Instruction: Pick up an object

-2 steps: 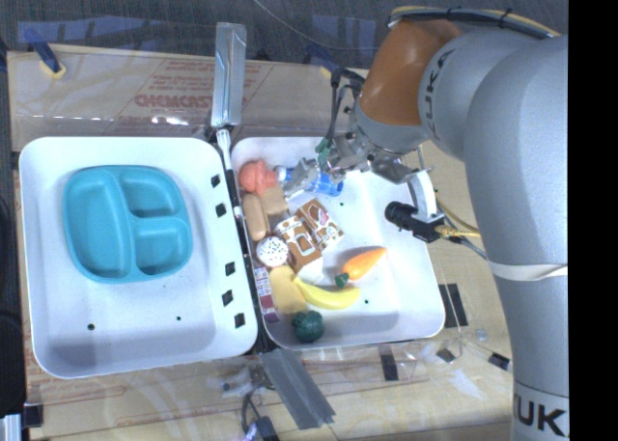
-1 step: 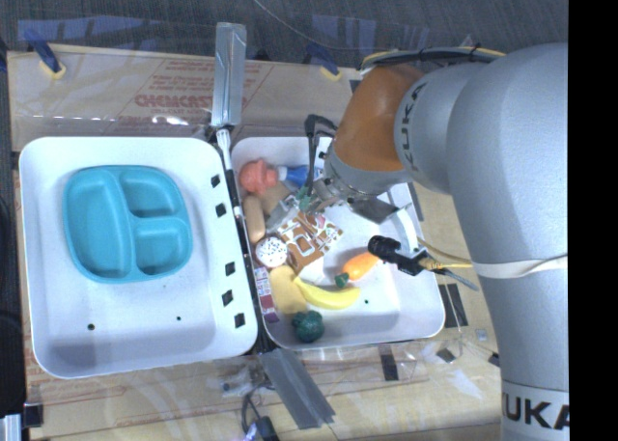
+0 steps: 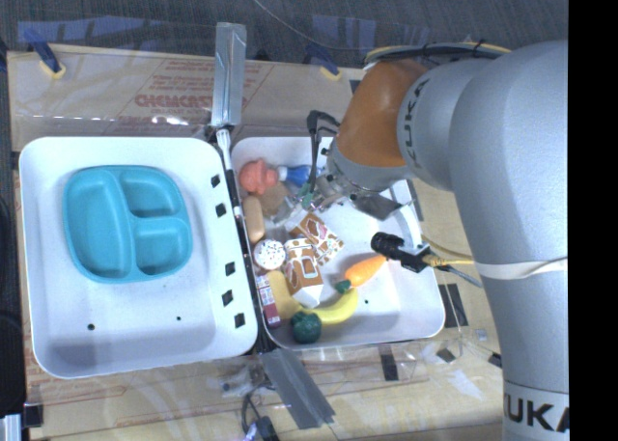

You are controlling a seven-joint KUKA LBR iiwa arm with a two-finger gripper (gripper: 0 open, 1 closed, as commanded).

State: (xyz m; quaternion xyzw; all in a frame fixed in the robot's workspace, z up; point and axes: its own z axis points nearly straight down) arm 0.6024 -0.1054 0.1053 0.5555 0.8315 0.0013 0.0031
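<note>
Looming largest and closest is the grey arm (image 3: 502, 188), whose bulk and orange band (image 3: 372, 125) hide the upper right part of the right bin (image 3: 415, 318). Its gripper (image 3: 314, 193) reaches down among the items near the bin's top, but the tips are lost in clutter, so whether they are spread or pinched cannot be told.

Two white bins sit side by side. One blue divided tray (image 3: 127, 220) lies alone in the left bin (image 3: 58, 333). All the loose objects crowd the right bin's left half: one pink-orange ball (image 3: 255, 177), one tan roll (image 3: 254, 218), one round white lid (image 3: 269, 255), one patterned brown-and-white packet (image 3: 311, 248), one carrot (image 3: 363, 270), one banana (image 3: 333, 309) and one dark green piece (image 3: 306, 326). Something blue (image 3: 294, 176) beside the ball is too small to identify. A thin item along the bin's left wall is hard to make out.
</note>
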